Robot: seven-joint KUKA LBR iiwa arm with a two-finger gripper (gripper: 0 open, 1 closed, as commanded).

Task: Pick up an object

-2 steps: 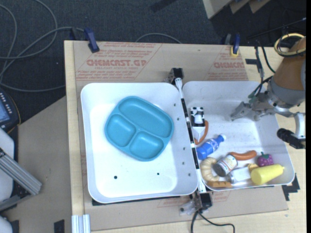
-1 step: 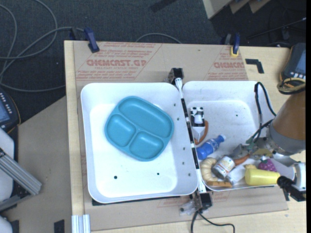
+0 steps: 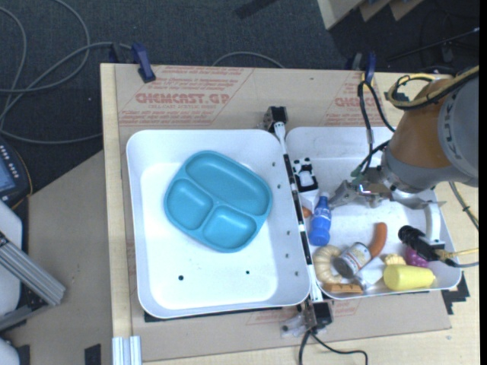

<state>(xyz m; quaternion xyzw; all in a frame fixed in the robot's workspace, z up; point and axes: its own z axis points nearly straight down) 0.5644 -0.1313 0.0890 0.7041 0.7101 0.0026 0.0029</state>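
My gripper (image 3: 351,192) hangs over the middle of the right bin (image 3: 335,144), reaching in from the right under the grey and orange arm. Just left of and below it stands a small blue bottle (image 3: 321,220). An orange sausage-shaped piece (image 3: 378,239) lies below the gripper. Along the bin's front edge lie a pale ring-shaped pastry (image 3: 327,260), a small metal can (image 3: 351,261), a yellow object (image 3: 408,277) and a purple piece (image 3: 417,258). A black and white item (image 3: 306,176) sits by the bin's left wall. I see nothing held.
The left bin (image 3: 152,280) holds a blue divided plate (image 3: 218,200) in its upper half. A black clip (image 3: 276,116) sits at the top of the wall between the bins. Cables run over the bench's back right corner.
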